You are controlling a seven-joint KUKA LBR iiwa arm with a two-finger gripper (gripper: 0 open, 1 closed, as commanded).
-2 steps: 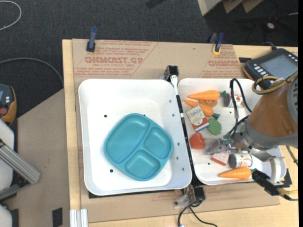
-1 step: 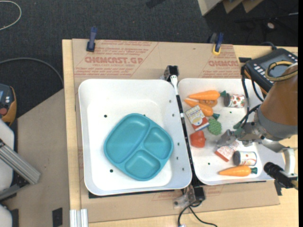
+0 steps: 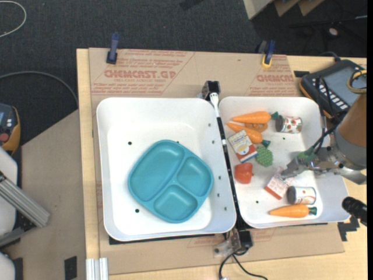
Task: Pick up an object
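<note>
Fixed above the bench [image 3: 175,69], looking down at a slant. Far enough back to take in both white bins side by side (left bin [image 3: 111,156], right bin [image 3: 326,209]), plus dark floor [image 3: 87,10] beyond the far edge.

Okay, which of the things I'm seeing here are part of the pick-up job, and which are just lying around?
Part of the job:
gripper
right bin
carrots
red pepper
green broccoli-like toy
cans
small boxes

Lying about:
left bin
blue divided tray
clamps
</note>
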